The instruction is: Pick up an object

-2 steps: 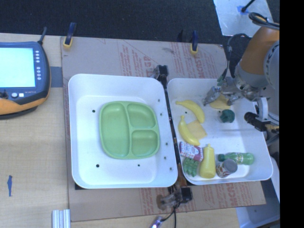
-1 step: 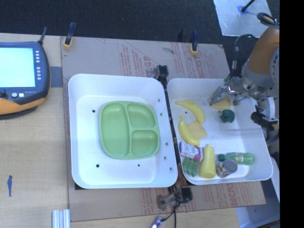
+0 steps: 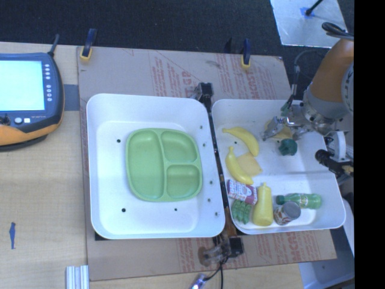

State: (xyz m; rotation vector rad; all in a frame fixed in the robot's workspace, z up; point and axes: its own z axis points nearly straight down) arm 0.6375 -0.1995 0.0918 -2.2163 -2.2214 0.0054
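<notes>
From above, the worktop (image 3: 42, 185) carries two shallow white bins side by side on a sheet of brown cardboard (image 3: 156, 71). The left bin (image 3: 102, 161) holds a pale green divided plate (image 3: 163, 164) with three compartments, lying flat near the bin's middle. The right bin (image 3: 301, 161) holds the loose things: two yellow bananas, one (image 3: 242, 138) near the bin's upper left and another (image 3: 237, 167) just below it beside a flat yellow piece (image 3: 251, 163); a small packet with a red and white label (image 3: 241, 191); a green ribbed object (image 3: 242, 212); a yellow squeeze bottle (image 3: 263, 205); a green bottle (image 3: 304, 200) lying on its side; and a metal can (image 3: 289, 212) touching it at the bin's lower edge. A dark green round object (image 3: 288, 147) sits in the upper part of this bin.

Red lettering repeats across the cardboard, too faint to read (the packet's label is likewise illegible). A pendant with a bright screen (image 3: 27, 98) rests at the worktop's left edge.

The pincer (image 3: 283, 127) hangs low over the right bin's upper area, just above and beside the dark green round object, with something yellow close under it. Whether its jaws are spread or closed cannot be told, nor whether anything is between them.
</notes>
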